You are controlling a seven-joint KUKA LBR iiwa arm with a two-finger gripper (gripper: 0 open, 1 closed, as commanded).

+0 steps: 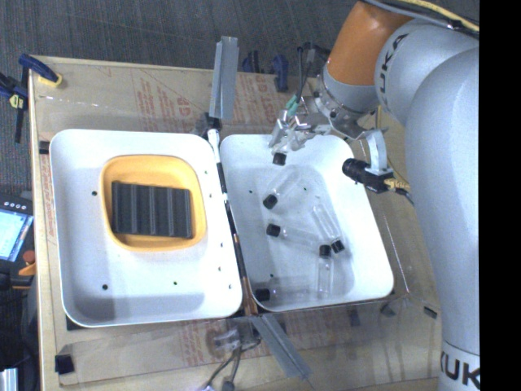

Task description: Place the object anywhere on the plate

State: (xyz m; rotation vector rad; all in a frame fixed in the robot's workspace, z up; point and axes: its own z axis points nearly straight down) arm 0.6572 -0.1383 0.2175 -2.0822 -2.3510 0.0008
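Note:
Several clear vials with black caps lie in the right white bin (370, 259). One vial (285, 191) rests near the bin's middle, another vial (295, 235) below it, and two more lie toward the near right. The yellow plate (150, 167) sits in the left bin and carries a dark grey ridged block (155, 208). My gripper (288, 135) hangs over the far edge of the right bin. A small black cap (279, 159) shows just beneath its tip; whether it is held is unclear.
The left white bin (122, 300) adjoins the right one along a raised divider (230, 226). A black cable fitting (366, 173) juts from the wrist over the right bin's far right side. Blue clamps (39, 69) sit on the bench's far left edge.

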